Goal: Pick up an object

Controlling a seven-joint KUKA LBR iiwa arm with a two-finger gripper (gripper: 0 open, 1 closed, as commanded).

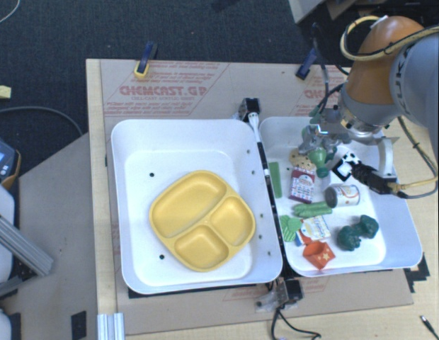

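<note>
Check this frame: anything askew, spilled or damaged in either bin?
Nothing is spilled or damaged. The yellow divided tray lies skewed to the left bin. Small items are jumbled in the right bin, where the pincer hangs.

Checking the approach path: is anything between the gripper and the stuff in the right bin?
Nothing visible blocks it. The gripper is already down over the right bin, at the far end of the pile, right by a small green piece and the red-and-white packet. The other items lie crowded nearer the camera.

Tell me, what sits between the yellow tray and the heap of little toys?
In the camera view, the two bins' touching rims separate yellow tray from toys.
</note>
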